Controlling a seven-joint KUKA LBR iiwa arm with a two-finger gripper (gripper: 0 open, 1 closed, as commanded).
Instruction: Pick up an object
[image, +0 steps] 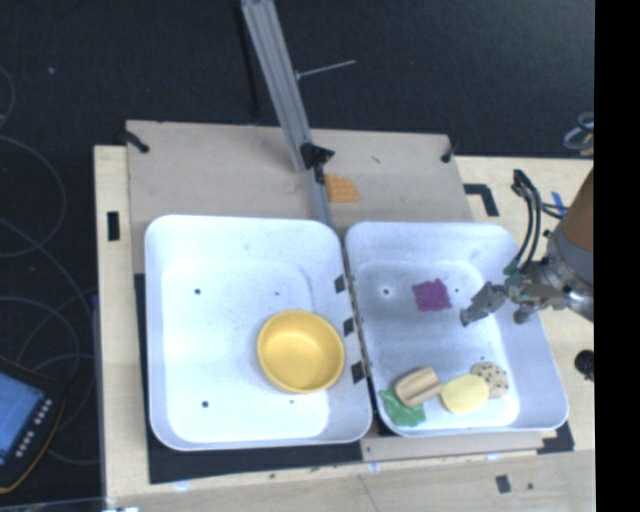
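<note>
- The end effector (497, 300) is poised above the right white bin (520, 345), fingers spread, nothing gripped — evidently positioned for a descent.
- The small flat purple square (431, 295) lies just beside it, unobstructed.

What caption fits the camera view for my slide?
The gripper hovers over the right bin near a purple piece; a yellow bowl sits in the left bin.

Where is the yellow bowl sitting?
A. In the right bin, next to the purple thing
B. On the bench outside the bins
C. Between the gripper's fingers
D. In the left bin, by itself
D: the yellow bowl sits alone in the left bin, while the purple piece and the gripper are over in the right bin.
</note>
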